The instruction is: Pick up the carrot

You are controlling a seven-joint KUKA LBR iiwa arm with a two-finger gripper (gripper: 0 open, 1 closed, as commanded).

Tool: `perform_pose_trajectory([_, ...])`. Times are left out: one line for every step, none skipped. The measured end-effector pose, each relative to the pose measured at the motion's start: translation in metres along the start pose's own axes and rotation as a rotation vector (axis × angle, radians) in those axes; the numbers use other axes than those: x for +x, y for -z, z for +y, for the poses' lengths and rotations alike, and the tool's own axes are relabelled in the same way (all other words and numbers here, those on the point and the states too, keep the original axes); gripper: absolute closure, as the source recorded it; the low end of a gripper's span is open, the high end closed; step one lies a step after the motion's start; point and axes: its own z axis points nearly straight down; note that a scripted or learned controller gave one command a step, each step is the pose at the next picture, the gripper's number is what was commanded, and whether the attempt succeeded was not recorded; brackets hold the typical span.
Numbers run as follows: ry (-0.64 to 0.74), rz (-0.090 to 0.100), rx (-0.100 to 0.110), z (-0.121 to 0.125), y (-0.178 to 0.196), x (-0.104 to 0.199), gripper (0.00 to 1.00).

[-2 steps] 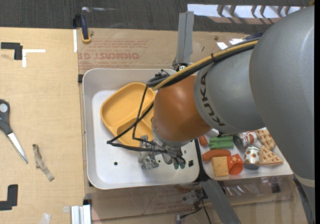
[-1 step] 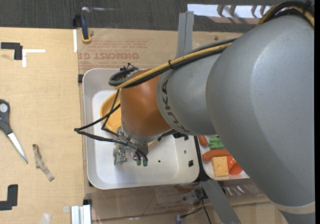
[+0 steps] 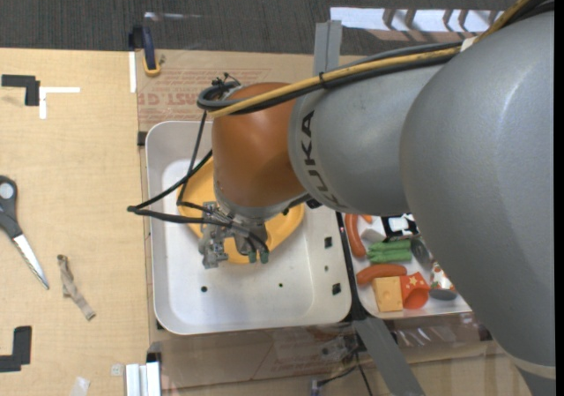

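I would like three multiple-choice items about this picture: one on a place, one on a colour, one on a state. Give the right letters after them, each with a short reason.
1. Over which bin is the gripper?
A. the left bin
B. the right bin
C. over the scissors

2. What colour is the flat thing lying in the left bin under the wrist?
A. blue
B. yellow
C. black

3. Where do the scissors lie?
A. inside the right bin
B. between the gripper's fingers
C. on the bench, outside both bins

Answers:
1 A: the gripper hangs above the white floor of the left bin.
2 B: a yellow flat thing shows on both sides of the orange band.
3 C: they lie at the left edge of the view, far from the bins.
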Motion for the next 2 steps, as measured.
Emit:
perform_pose_trajectory([0.153,-0.005,-0.001,-0.041,0.191,0.008,1.0])
perform_pose_trajectory([0.05,0.002,0.0,0.003,0.05,0.022,1.0])
